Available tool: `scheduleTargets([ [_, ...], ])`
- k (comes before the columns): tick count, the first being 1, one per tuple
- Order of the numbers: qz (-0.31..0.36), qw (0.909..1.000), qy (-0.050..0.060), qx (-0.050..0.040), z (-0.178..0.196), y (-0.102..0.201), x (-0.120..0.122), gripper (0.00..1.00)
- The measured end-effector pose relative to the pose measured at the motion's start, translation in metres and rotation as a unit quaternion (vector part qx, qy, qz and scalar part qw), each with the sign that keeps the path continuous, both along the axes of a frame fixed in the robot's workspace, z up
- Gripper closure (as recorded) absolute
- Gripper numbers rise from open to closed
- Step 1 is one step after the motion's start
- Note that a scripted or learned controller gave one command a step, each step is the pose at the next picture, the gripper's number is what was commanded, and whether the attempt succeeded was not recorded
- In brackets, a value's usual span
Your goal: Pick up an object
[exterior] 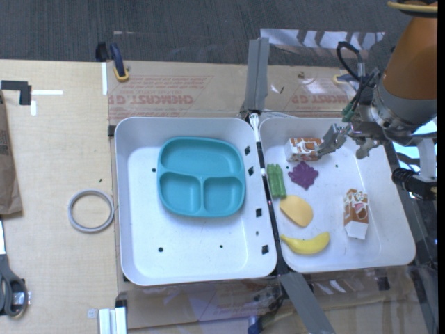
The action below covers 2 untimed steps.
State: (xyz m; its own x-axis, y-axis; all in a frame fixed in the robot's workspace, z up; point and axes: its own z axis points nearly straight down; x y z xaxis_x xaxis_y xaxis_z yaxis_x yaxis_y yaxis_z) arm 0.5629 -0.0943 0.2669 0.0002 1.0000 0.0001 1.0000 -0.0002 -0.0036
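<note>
Right bin [389,252]: 2 cartons [356,213], 1 banana [306,243], grapes [304,175], green veg [277,181]. Left: 1 teal plate [201,177]. Gripper [335,139] state unclear.

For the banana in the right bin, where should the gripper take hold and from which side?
Probably the thick middle of the banana, coming straight down from above. It lies flat on the bin floor, ends curving upward in the view, so closing the fingers across its narrow width suits its shape. The yellow piece sits just above it and the bin wall just below, so the fit looks tight.
</note>
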Motion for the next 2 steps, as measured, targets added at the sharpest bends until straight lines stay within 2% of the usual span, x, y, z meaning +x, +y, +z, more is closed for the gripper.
scheduleTargets([
  [1, -0.017, 0.9999, 0.0, 0.0, -0.143, -0.02, -0.012, 0.0],
  [2, 0.038, 0.9993, -0.002, -0.0004, -0.175, -0.022, 0.039, 0.0],
])
